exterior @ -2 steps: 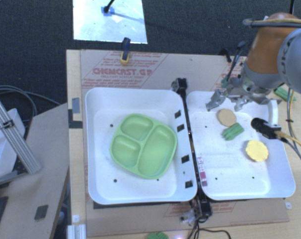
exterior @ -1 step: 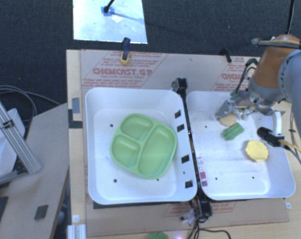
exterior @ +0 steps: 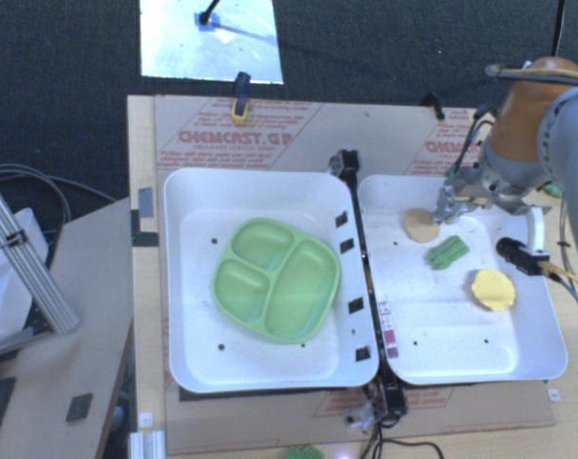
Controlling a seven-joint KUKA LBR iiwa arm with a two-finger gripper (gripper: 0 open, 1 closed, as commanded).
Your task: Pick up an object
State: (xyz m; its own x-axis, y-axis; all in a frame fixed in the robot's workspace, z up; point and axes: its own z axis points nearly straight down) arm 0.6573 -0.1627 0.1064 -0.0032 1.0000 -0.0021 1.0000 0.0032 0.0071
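In the camera view, the end effector [exterior: 446,208] hangs low at the flat tan round disc [exterior: 421,226] in the right white bin [exterior: 480,357], seemingly positioned to grasp it; I cannot tell its opening. A green ridged block [exterior: 448,252] lies just beside the disc.

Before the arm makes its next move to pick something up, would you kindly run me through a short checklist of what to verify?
1. Pincer over the right bin: ok.
2. Pincer near a target: ok, at the tan disc.
3. Object held: cannot tell.
4. Green piece and yellow piece apart from the disc: ok.
5. Green tray lying in the left bin, away from the arm: ok.
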